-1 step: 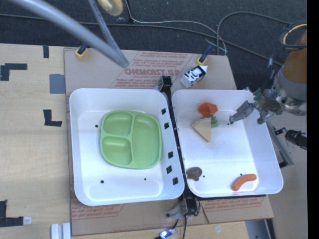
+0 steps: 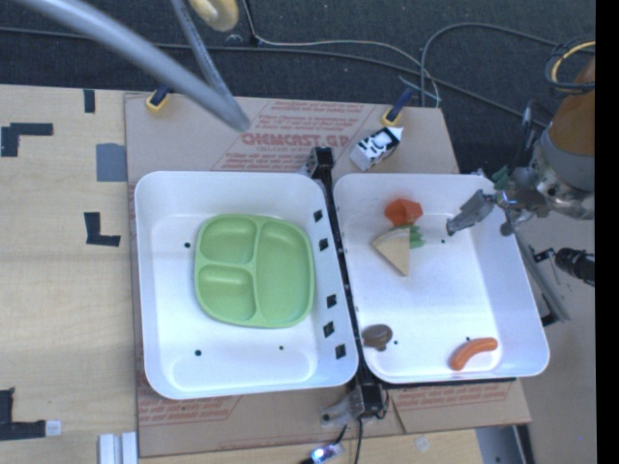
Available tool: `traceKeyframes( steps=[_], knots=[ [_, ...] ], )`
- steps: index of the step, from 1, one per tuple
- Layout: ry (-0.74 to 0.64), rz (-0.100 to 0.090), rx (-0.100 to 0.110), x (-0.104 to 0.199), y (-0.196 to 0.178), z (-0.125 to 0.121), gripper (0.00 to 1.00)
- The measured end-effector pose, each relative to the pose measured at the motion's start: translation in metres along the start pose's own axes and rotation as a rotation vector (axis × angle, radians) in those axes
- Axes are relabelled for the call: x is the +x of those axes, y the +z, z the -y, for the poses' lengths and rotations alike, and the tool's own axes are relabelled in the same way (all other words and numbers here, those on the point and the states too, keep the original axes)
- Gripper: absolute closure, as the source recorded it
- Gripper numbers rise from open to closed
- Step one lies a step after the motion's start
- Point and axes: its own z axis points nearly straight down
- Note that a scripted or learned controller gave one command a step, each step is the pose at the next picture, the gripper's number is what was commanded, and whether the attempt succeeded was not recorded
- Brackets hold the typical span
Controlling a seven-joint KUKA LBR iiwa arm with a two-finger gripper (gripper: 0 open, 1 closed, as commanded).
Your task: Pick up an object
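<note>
Sausage (image 2: pixel 473 353) lying nearest the lens, in the right bin (image 2: pixel 503 288), at its front edge. Wedge (image 2: pixel 396 250) sitting mid-bin, carrot (image 2: pixel 403 210) touching it behind; brown lump (image 2: pixel 376 335) by the divider. Gripper (image 2: pixel 479 211) hanging over the bin's right-rear side, right of the wedge, carrying nothing; open or closed, cannot tell. Judging best: come straight down over one isolated piece, the sausage, keeping off the wall.
</note>
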Motion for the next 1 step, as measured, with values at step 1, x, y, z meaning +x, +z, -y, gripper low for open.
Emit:
traceKeyframes(
  steps=[1],
  knots=[
    [0.0, 0.0, 0.004, 0.0086, 0.0483, -0.0023, 0.0]
  ],
)
